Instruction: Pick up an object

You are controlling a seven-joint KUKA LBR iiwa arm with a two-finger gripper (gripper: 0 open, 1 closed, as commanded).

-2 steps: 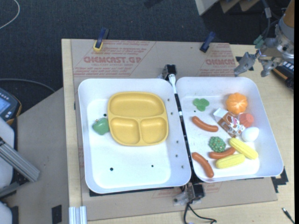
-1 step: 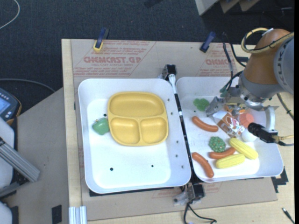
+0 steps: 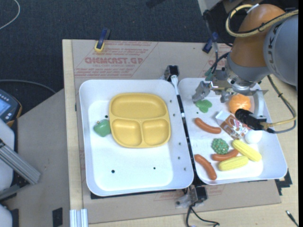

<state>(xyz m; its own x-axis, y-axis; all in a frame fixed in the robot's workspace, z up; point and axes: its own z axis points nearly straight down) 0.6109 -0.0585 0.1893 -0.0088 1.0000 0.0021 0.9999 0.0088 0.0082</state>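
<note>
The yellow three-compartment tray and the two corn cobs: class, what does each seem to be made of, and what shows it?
Yellow three-compartment tray: probably moulded plastic, matte, with one even colour and rounded dividers. Two yellow corn cobs: likely toy plastic, with a uniform bright colour and slight sheen, though rubber can't be excluded.

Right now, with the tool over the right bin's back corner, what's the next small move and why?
Probably a short descent onto the green piece. The tool sits just above it near the back-left of the right bin, and that piece lies apart from the sausage and the orange, so nothing crowds the approach. Nothing is visibly held yet.
</note>
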